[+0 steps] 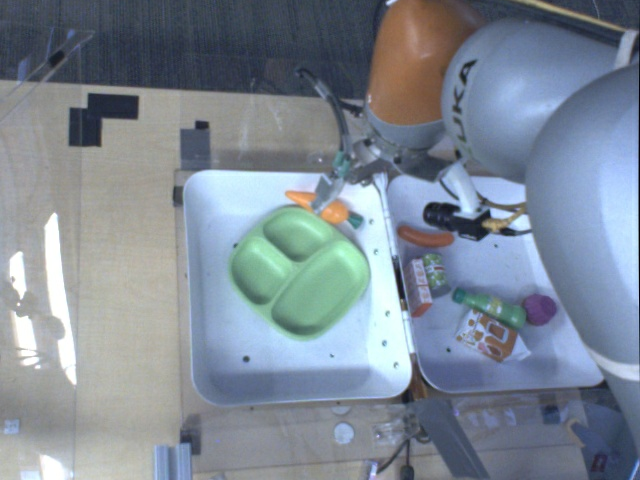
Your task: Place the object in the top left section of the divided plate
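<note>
My two-finger claw (pixel 330 200) over left white bin (pixel 215 368), at far edge of green three-section plastic plate (pixel 300 271). Small orange toy carrot (pixel 318 206) right at my fingertips, touching plate's rim. Pinching or spread: cannot tell. Red sausage (pixel 425 236) in right bin.

The tool (pixel 330 196) sits over an orange carrot (pixel 318 205) at the upper edge of the green divided plate (pixel 300 273) in the left bin (pixel 215 298).
</note>
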